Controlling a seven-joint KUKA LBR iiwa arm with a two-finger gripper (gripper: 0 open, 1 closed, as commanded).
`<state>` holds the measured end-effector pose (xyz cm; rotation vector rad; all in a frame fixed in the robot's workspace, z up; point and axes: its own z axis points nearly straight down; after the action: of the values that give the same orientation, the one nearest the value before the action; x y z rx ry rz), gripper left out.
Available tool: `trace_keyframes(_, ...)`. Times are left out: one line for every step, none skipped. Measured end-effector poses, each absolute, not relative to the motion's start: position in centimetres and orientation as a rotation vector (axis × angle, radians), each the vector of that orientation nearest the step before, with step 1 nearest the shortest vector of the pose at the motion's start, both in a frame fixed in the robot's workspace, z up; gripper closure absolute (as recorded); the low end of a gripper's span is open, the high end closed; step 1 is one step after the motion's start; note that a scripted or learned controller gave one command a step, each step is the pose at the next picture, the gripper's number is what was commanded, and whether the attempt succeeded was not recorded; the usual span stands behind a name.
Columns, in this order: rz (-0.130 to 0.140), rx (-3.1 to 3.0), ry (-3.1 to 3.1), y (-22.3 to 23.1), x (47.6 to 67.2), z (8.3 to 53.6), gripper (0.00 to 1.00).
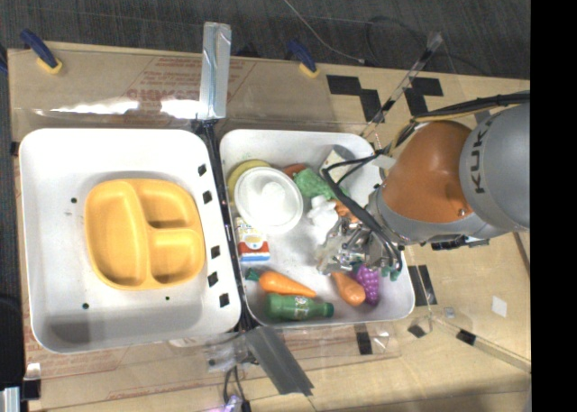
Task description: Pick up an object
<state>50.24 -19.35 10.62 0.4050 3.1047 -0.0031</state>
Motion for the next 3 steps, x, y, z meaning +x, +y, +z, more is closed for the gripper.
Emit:
trace_keyframes(0.001,0.508,3.098,-11.2,52.2,9.2,1.00)
trace_keyframes(0.000,0.943,2.996,-9.7,55.5,9.2,1.00)
trace_keyframes(0.003,0.871,3.006,-8.4,60.6,21.4,1.00)
